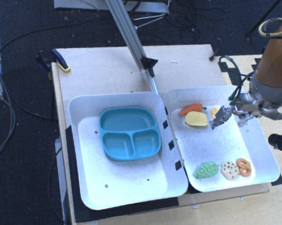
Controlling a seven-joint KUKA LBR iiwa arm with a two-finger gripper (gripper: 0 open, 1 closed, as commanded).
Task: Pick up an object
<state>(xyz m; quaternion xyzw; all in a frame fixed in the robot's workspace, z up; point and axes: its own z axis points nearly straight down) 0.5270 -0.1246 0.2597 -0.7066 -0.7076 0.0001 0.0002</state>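
Left bin [88, 185]: holds a blue divided tray [130, 133].
Right bin [260, 166]: orange carrot [191, 109] touching a yellow piece [196, 119]; green cluster [206, 170], cookie [229, 170] and pretzel [243, 167] along the near edge.
Gripper [217, 118]: just right of the yellow piece; grip state cannot be told.

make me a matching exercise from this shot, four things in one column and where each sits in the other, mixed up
Things:
1. blue tray
2. pretzel
3. green grapes
4. carrot

Places:
A. right bin, far side, just behind the yellow piece
B. left bin, in the middle
C. right bin, near right corner, beside the cookie
D. right bin, near edge, left of the cookie

Pairs: 1-B, 2-C, 3-D, 4-A
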